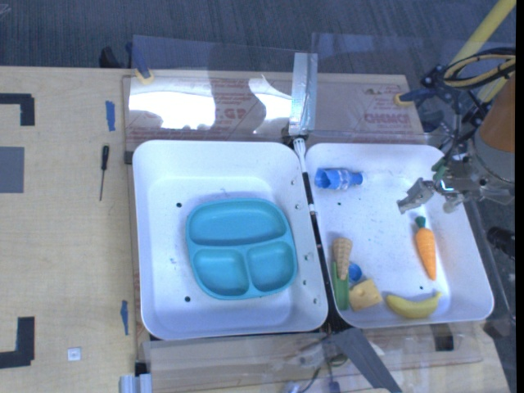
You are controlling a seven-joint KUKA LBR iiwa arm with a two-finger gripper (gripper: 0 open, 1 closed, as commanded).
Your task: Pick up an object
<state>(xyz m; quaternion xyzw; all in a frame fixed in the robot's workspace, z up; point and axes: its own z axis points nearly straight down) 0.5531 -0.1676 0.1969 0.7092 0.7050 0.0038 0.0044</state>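
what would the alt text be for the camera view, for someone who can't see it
A grey robot arm's hand hovers over the right white bin, just above a toy carrot, with a banana, an ice cream cone and a blue bottle nearby. The left bin holds a blue divided tray.

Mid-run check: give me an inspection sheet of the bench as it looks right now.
Surface: two shallow white bins, left, right, side by side.
Job's things: right bin holds blue plastic bottle, orange toy carrot, yellow toy banana, tan ice-cream cone, yellow wedge.
Clutter: turquoise three-compartment tray in left bin.
Gripper: two-finger gripper above the carrot's green top, open, holding nothing.
Cables: yellow hose and black cables upper right.
Surroundings: screwdriver on wooden board.
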